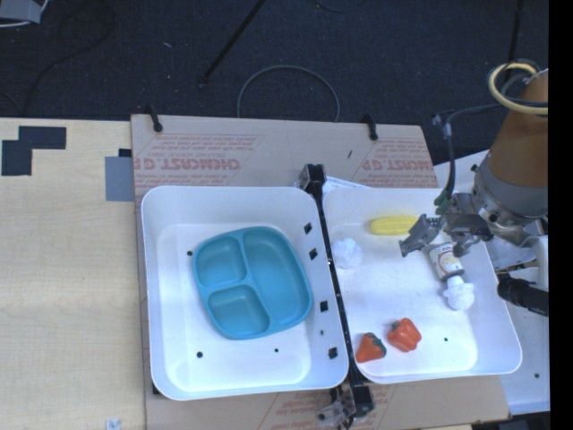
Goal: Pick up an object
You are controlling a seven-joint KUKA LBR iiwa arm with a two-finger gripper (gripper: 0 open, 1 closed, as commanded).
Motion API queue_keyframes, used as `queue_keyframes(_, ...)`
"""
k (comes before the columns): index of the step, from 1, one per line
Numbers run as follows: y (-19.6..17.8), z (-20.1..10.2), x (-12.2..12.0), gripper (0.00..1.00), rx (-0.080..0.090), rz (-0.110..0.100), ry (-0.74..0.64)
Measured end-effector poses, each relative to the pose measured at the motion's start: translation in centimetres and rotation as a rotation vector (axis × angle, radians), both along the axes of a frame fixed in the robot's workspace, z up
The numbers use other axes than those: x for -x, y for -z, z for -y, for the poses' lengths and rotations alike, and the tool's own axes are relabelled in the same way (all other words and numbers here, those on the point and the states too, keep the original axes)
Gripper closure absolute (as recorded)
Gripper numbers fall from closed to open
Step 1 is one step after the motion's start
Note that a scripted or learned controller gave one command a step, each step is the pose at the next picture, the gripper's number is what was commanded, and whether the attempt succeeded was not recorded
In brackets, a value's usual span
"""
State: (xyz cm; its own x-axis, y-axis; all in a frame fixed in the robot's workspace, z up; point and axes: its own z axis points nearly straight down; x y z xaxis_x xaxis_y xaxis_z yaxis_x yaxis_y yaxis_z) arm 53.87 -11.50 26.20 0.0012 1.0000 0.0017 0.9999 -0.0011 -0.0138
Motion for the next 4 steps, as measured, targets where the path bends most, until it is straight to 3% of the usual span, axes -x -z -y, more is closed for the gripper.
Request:
queue_keyframes(1,-0.6,0.0,-0.2,0.0,0.002,0.012,-0.002)
queue_keyframes(4,16.6,-0.9,-0.2,0.0,0.0,0.006,-0.001)
